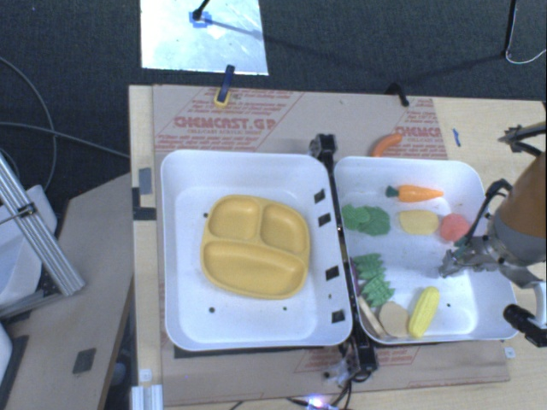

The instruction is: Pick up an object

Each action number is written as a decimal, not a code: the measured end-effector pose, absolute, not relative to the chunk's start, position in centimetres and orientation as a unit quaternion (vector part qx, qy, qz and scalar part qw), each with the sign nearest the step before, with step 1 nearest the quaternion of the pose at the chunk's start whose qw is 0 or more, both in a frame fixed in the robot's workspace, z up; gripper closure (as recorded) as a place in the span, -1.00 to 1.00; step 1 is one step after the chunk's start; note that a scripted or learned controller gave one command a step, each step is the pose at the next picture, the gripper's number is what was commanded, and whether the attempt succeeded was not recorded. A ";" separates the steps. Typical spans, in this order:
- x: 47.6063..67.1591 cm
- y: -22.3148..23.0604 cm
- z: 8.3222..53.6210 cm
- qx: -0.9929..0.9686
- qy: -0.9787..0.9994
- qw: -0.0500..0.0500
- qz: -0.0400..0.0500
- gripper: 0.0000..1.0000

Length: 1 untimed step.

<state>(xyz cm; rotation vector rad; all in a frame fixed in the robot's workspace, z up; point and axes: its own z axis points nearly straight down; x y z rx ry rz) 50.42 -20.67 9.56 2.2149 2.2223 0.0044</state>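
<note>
Right bin: tomato (beside gripper)

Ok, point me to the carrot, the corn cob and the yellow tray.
carrot (419, 193), camera view, middle of its orange body.
corn cob (425, 311), camera view, middle of the cob.
yellow tray (255, 273), camera view, floor of its large compartment.
</note>
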 end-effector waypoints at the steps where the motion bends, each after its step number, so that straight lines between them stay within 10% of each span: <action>1: 62.9 -20.4 8.6 0.703 0.711 0.006 0.003 1.00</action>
